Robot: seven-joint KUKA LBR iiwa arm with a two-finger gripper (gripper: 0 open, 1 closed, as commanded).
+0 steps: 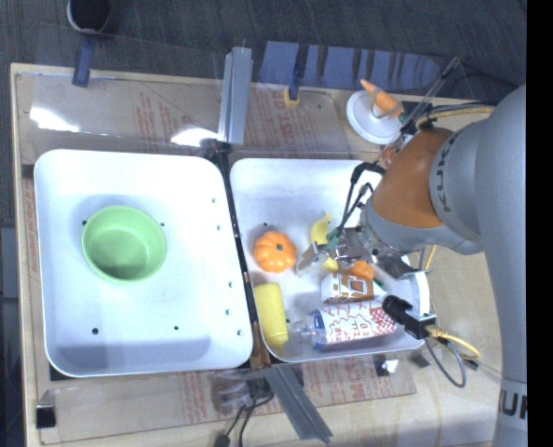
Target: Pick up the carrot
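Carrot, small orange plastic one [360, 270], sits under the tool [337, 254] (grip state unclear); crowded packets nearby, could mis-grab.

Bright even overhead light, glare on left bin [62, 170] rim, slightly soft focus

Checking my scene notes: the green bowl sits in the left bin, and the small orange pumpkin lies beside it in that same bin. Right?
Not quite. The camera view shows the green bowl in the left bin, but the small orange pumpkin lies in the right bin, near its left wall.
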